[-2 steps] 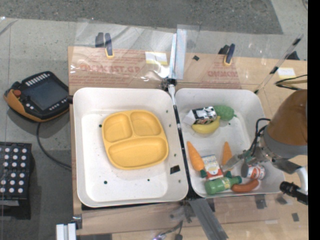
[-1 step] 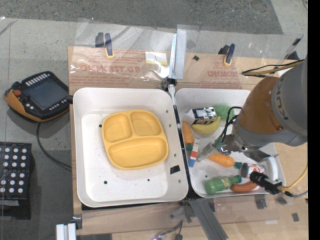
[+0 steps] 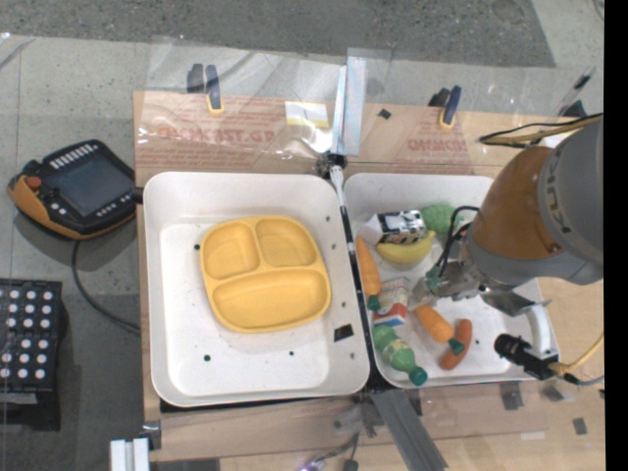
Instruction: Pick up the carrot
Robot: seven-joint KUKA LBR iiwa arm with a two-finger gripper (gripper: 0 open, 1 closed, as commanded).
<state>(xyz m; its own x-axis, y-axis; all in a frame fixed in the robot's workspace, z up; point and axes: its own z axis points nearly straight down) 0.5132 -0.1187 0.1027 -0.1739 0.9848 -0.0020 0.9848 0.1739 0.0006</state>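
Both white bins (image 3: 157, 292) on the counter (image 3: 245, 130) are viewed from one fixed camera set above, angled downward from moderate height; the arm (image 3: 540, 214) is seen entering from the right.

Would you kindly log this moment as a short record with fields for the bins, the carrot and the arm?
left bin: holds a yellow divided plate
right bin: holds toy foods, crowded together
carrot: lies along the right bin's left wall, not held
other items: banana, green bottle, sausage
arm: over the right bin
claw: low among the toys, right of the carrot
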